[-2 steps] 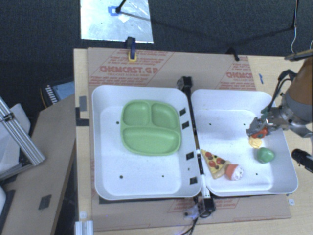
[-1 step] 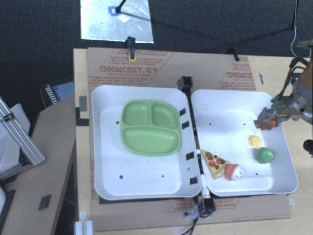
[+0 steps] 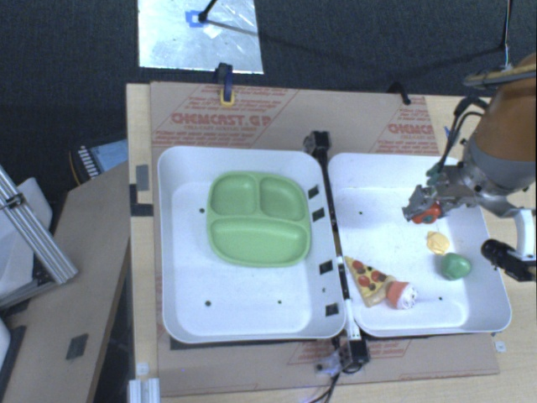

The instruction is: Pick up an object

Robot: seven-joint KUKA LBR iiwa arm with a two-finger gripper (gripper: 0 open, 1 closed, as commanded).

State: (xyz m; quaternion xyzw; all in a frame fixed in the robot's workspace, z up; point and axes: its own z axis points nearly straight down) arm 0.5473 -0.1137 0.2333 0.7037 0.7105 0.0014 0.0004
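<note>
While the gripper (image 3: pixel 422 208) sits low in the right bin (image 3: pixel 369 183), its jaws appear closed on a small red-orange object (image 3: pixel 429 215), apparently for lifting.

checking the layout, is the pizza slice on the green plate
No, the pizza slice lies in the right bin, while the green plate sits in the left bin.

A dark blue-black carpeted floor (image 3: pixel 75 49) surrounds the bench (image 3: pixel 143 250), whose pale wooden top carries a brown cardboard sheet (image 3: pixel 252 116) printed with red lettering. A shiny silver square (image 3: pixel 199 23) lies on the floor beyond the bench. At the left edge stands a slanted aluminium rail (image 3: pixel 33 233). The light is even and soft.
</note>
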